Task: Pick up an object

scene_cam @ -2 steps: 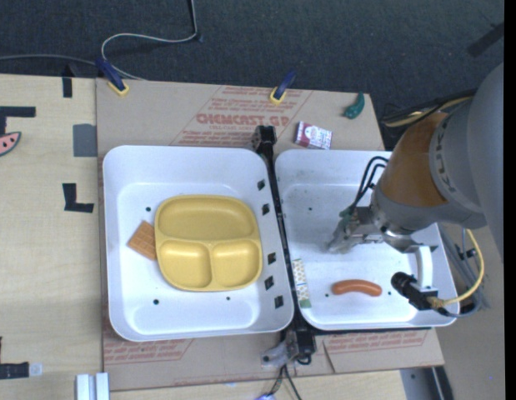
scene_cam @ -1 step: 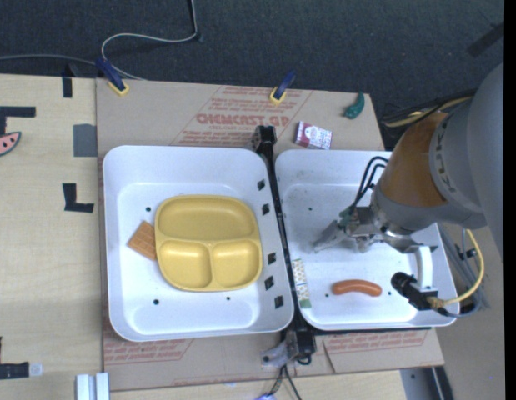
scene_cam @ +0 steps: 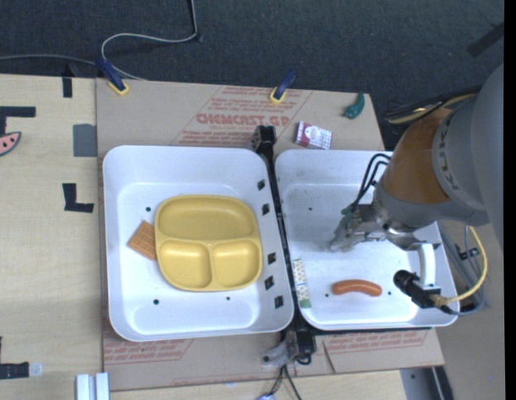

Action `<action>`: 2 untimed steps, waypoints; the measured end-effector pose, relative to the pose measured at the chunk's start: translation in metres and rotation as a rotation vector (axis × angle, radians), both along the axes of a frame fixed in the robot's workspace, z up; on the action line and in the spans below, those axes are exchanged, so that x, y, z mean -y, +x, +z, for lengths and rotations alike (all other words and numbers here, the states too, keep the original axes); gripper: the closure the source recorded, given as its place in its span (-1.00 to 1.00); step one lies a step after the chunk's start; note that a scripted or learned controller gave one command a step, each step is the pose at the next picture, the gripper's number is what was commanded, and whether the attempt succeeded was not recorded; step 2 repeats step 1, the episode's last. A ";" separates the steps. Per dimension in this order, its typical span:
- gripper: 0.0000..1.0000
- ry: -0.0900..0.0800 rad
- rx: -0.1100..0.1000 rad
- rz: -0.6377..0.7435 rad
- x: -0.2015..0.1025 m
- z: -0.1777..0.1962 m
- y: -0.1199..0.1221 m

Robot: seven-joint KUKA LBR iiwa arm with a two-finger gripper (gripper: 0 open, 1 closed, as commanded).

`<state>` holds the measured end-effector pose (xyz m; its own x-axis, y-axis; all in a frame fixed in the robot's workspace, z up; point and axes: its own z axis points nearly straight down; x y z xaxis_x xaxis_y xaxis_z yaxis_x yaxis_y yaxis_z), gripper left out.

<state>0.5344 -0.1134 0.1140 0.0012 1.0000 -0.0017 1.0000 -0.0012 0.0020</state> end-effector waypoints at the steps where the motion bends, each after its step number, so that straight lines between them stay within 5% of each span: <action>1: -1.00 0.000 0.000 0.000 0.000 0.000 0.000; 2: -1.00 0.000 0.000 0.000 0.000 0.000 0.000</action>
